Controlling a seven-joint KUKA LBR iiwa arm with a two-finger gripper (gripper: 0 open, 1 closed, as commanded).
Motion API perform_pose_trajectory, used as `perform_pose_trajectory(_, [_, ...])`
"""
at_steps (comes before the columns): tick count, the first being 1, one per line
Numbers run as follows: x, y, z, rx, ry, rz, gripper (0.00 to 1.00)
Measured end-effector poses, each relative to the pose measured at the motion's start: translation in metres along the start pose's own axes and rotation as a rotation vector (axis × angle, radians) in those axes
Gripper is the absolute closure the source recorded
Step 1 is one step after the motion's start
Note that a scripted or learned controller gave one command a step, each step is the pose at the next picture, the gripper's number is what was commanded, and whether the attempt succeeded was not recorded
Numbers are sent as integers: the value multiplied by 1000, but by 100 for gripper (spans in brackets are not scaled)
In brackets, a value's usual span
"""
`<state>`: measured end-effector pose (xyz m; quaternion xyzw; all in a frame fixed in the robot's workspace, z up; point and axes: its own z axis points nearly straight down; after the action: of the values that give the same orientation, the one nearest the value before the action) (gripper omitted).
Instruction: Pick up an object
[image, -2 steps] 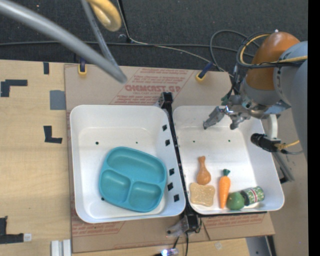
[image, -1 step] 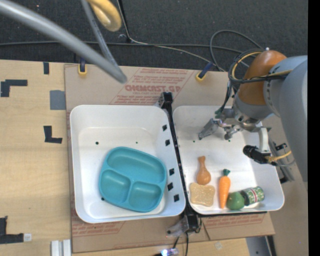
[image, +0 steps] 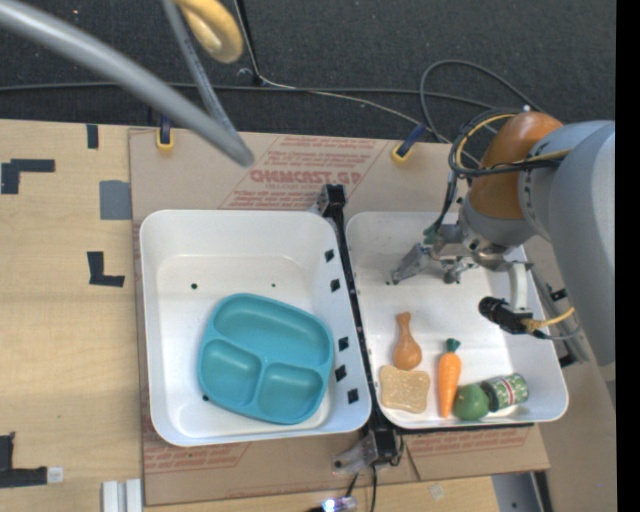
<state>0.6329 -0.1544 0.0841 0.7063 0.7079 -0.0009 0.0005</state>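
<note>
- Chicken drumstick (image: 406, 343) is my pick of the objects here: it lies in the right bin (image: 380, 232), near the middle, knob end up the view, fat end touching the bread slice (image: 404, 390) below it.
- Starting far left: the desk (image: 60, 300) is bare wood with dark tape marks, and the left bin (image: 160, 240) holds a teal divided tray (image: 265, 357), tilted a little, well apart from everything else.
- Over the divider now, into the right bin. The drumstick looks like a light, hard plastic toy, smooth and likely slippery; I'd take it across the narrow neck, where the jaws can close round it.
- Just right of it, a carrot (image: 449, 375) lies lengthwise, green top up, very near the drumstick, so a sideways approach risks nudging it.
- Next along, a green lime (image: 471, 402) touches a small bottle (image: 505, 392) lying on its side in the corner.
- Up the bin, the gripper (image: 420, 258) hangs over bare white floor, well apart from the food. Jaws look spread, pointing left, nothing between them.
</note>
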Motion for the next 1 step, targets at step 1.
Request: perform_pose_trajectory(1, [0, 1, -12, -4, -2, -1, 100])
